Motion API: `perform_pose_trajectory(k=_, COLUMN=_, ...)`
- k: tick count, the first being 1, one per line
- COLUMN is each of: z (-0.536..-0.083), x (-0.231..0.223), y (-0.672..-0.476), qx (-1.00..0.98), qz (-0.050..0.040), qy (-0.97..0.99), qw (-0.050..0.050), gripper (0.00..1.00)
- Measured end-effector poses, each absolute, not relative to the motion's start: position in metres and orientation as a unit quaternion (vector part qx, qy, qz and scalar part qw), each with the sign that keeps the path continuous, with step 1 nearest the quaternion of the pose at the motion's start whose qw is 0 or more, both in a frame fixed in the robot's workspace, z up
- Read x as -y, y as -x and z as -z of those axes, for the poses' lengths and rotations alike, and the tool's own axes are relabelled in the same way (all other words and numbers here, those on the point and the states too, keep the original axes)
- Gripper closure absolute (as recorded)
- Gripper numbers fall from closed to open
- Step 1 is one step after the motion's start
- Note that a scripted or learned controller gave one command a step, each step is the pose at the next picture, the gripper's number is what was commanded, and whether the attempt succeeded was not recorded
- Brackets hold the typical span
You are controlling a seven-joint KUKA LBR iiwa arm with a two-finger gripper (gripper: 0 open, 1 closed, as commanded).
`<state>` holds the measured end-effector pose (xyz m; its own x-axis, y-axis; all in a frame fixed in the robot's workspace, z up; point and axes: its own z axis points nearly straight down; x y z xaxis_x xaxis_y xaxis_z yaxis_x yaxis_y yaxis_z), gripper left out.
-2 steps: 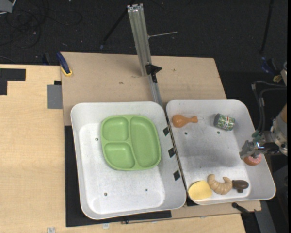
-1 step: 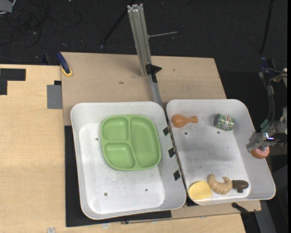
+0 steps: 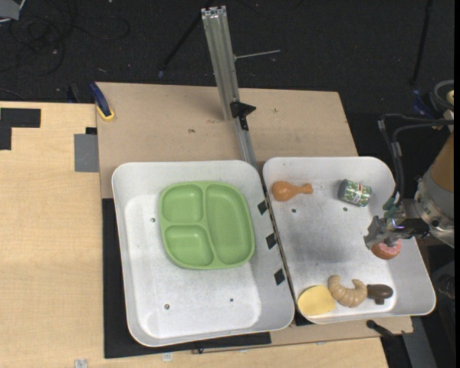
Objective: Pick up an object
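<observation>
My gripper (image 3: 384, 234) hangs over the right side of the right bin (image 3: 322, 228), reaching in from the right. A small red and pink object (image 3: 387, 249) lies directly under its tip, partly covered by it; whether it is held or just resting in the bin is unclear. Elsewhere in this bin, an orange drumstick-shaped toy (image 3: 290, 191) and a green can (image 3: 355, 192) on its side lie near the far wall. Along the near wall are a yellow round piece (image 3: 315, 302), a tan curved pastry-like toy (image 3: 348, 291) and a small brown piece (image 3: 380, 291).
The left bin (image 3: 192, 297) holds a green divided plate (image 3: 207, 225). A metal post (image 3: 224, 67) rises behind the bins. Black clips (image 3: 271, 240) sit along the seam between the two bins.
</observation>
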<state>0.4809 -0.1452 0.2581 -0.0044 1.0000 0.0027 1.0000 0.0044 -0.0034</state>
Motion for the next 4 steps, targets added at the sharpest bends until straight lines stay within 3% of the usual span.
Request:
perform_pose_trajectory(k=3, z=-0.262, x=-0.015, y=-0.487, qx=0.709, qz=-0.0007, qy=0.705, qw=0.002, gripper=1.00)
perform_pose_trajectory(k=4, z=-0.242, x=-0.065, y=-0.492, qx=0.709, qz=-0.0023, qy=0.705, qw=0.003, gripper=1.00)
